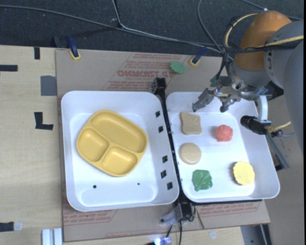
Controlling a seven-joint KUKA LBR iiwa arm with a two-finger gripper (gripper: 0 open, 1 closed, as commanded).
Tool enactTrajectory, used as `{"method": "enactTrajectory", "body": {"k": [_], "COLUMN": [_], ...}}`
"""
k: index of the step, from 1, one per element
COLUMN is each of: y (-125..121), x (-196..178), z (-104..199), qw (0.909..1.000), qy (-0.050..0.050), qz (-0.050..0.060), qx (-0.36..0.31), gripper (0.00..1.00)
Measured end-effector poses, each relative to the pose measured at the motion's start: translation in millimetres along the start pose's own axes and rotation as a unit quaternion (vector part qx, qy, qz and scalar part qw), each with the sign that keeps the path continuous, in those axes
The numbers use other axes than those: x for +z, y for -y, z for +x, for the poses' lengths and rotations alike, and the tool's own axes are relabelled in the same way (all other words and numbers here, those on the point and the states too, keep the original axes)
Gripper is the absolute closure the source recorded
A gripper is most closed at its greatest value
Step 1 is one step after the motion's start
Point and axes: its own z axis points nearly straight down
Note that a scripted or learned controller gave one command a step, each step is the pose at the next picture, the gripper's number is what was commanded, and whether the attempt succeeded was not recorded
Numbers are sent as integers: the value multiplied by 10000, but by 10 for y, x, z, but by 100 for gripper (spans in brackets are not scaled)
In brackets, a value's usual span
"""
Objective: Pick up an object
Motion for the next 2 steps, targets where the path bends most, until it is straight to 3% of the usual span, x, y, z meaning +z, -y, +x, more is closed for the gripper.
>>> {"method": "enactTrajectory", "body": {"k": [1,2], "y": [15,6], "x": [435,309], "z": [-9,-1], "qw": [10000,10000], "qy": [0,2], "qz": [-2,-15], "qx": [0,-10], "gripper": [0,100]}}
